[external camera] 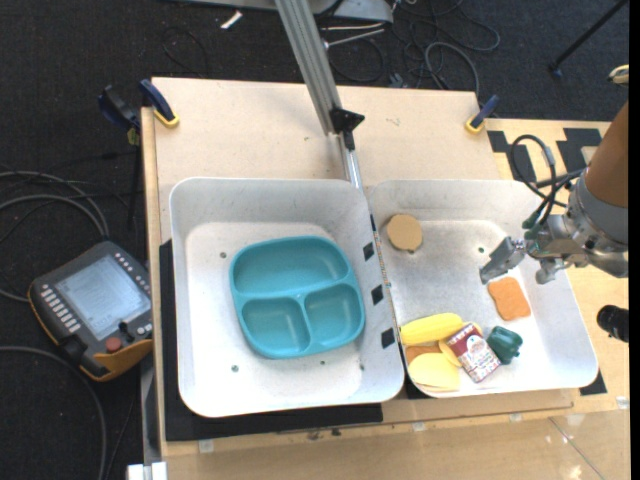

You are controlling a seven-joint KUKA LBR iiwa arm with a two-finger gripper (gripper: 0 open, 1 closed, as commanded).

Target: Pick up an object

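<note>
The right bin holds several small objects. A tan round disc lies near its back left corner. An orange wedge rests toward the right side. Along the front lie a yellow banana-like piece, a flat yellow disc, a red and white carton and a dark green item. My gripper hangs over the right bin, just behind the orange wedge. It is open, one finger pointing left, and nothing sits between the fingers.
A teal divided plate fills the middle of the left bin. The ridge between the bins runs front to back. A metal pole slants over the bench behind them. Clamps sit at the bench's back corners.
</note>
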